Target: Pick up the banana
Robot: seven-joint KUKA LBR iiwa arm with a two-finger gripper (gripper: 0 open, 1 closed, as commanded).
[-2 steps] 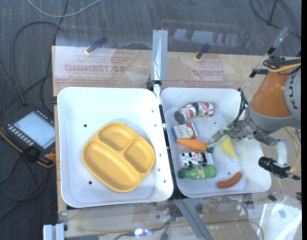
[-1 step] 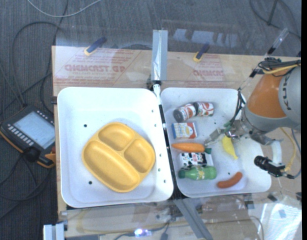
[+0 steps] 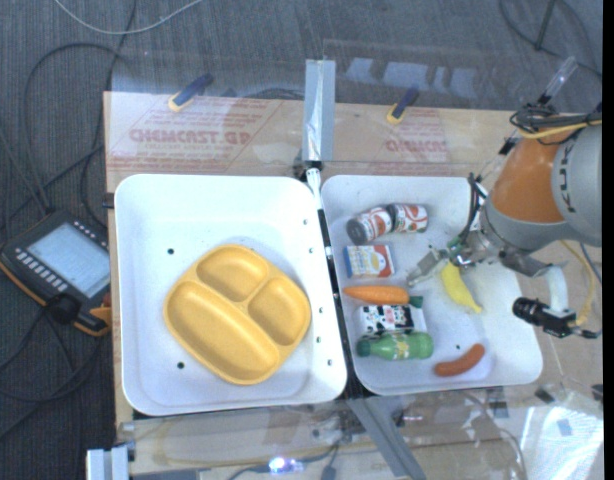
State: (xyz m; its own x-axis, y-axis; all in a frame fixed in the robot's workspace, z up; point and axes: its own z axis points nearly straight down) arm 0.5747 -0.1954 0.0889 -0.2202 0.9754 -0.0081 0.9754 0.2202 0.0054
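The banana is small and yellow and lies slantwise on the floor of the right bin, toward its right side. My gripper hangs low over that bin, just up and left of the banana's upper end, close to it or touching it. The grey arm with its orange band reaches in from the right above it. Nothing visible is lifted off the bin floor.
Left of the banana in the right bin lie a can, a small box, a carrot, a printed carton, a green bottle and a sausage. The left bin holds a yellow divided plate.
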